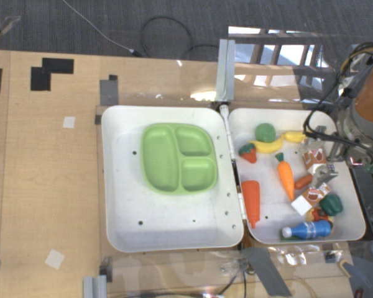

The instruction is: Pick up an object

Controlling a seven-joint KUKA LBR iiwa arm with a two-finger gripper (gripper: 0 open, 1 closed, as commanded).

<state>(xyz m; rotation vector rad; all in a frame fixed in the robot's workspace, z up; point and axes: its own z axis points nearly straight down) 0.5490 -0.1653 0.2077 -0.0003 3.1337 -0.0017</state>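
The right bin (267,223) holds several toy foods. A green ball (265,131) and a yellow banana (270,145) lie at the back, with a red strawberry (248,154) beside them. A small carrot (286,176) lies in the middle and a big orange carrot (252,202) lies along the left wall. A blue bottle (308,230) rests at the front, and a green pepper (331,204) sits at the right. My gripper (324,171) hangs low over the bin's right side, just above two red-and-white cartons (313,158) (314,195) and a red sausage (303,181).
The left bin (121,225) bears a green divided plate (178,158). A metal divider (235,179) separates the bins. The arm (367,113) and its dark cables (317,120) crowd the right bin's far right corner. A wooden bench top (43,185) stretches out to the left.
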